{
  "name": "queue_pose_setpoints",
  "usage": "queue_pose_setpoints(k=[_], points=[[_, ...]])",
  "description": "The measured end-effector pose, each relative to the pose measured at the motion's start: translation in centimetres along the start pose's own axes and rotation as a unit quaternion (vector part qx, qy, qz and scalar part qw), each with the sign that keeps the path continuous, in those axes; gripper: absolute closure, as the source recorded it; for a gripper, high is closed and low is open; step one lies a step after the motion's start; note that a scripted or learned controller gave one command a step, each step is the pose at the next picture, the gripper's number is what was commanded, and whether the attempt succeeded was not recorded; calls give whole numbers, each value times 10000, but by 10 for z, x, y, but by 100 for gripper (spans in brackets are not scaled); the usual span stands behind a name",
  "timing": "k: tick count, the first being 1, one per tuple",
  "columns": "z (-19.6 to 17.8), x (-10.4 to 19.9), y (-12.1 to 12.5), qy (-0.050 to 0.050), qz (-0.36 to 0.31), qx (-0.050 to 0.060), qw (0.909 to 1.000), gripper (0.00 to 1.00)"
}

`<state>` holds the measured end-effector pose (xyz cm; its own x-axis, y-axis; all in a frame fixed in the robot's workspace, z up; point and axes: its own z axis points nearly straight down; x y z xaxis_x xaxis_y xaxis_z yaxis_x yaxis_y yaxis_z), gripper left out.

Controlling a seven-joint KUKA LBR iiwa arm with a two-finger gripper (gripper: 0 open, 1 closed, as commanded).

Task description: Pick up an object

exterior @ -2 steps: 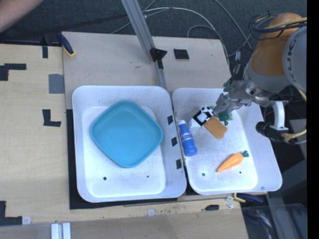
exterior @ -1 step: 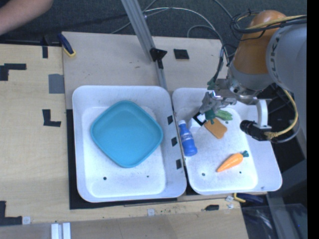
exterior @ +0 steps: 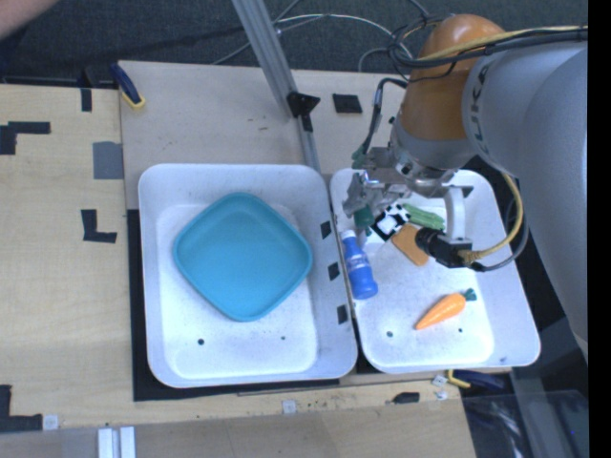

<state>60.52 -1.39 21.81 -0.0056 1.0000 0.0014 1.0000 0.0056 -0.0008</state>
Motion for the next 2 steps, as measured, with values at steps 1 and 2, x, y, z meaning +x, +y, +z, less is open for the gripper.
queue_pose_setpoints(k=[1, 2], points=[[-8, 56, -6, -1, 1, -1, 10000, 100], [-17, 109, 8, -2, 5, -3, 10000, 100]])
